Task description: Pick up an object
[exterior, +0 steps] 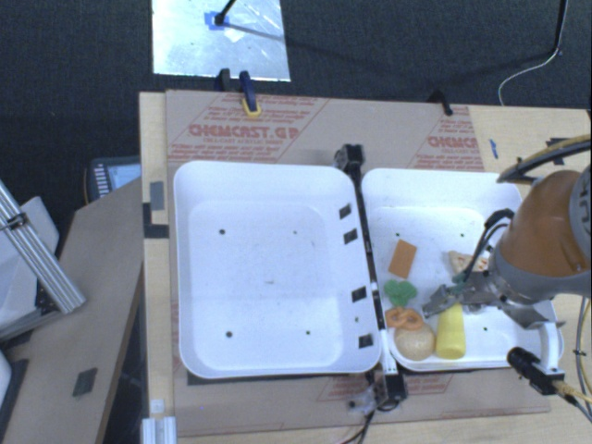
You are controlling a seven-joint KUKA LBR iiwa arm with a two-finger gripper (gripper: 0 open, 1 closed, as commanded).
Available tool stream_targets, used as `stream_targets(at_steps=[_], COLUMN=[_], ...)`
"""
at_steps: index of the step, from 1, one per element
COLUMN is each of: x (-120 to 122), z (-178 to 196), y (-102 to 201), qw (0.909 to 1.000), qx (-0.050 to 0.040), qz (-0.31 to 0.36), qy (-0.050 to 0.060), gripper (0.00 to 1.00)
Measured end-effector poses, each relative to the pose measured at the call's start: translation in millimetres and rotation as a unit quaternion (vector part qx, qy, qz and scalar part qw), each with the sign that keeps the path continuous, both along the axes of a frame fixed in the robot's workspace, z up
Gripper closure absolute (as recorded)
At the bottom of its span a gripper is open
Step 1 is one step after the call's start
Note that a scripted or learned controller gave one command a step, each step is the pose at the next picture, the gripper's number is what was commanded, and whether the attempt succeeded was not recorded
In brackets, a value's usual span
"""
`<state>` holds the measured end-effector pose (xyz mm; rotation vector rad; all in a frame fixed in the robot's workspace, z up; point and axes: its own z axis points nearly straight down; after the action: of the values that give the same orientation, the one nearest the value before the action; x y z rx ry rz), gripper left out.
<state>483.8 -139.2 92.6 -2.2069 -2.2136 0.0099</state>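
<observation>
Nearest the camera, along the front wall of the right bin (435,188), a small row of objects is lying close together: a pale beige egg-shaped object (415,343) in the front-left corner, and just beside it on the right a yellow cylinder-like object (450,332) standing or leaning against the front rim. Right behind the egg shape, an orange ring-shaped piece (403,318) is resting, touching or nearly touching it, and behind that a green leafy-looking toy (400,292) is sitting. A little farther back, an orange rectangular block (402,258) is lying tilted on the bin floor, apart from the green piece.

The claw (444,296) is reaching in from the right, low over the bin floor, with its dark tips hanging just above the top of the yellow object and just right of the green and orange pieces. Whether its tips are wide or narrow cannot be told, and nothing is visibly sitting between them. Behind it, a small tan and white object (460,263) is partly hidden by the wrist cabling.

The left bin (199,188) is sitting beside the right one, their walls touching along a dark clipped seam. Both are resting on a table (277,128) covered by a printed brown sheet. Beyond the far edge, a shiny silver plate (185,26) is lying on dark carpet.
</observation>
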Motion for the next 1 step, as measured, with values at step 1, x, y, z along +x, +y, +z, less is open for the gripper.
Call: stream_targets(at_steps=[1], x=[5.7], z=[18.6], y=[-3.1], qw=[1.0], qx=[-0.0034], qz=[0.0], qy=[-0.009], gripper=[1.0])
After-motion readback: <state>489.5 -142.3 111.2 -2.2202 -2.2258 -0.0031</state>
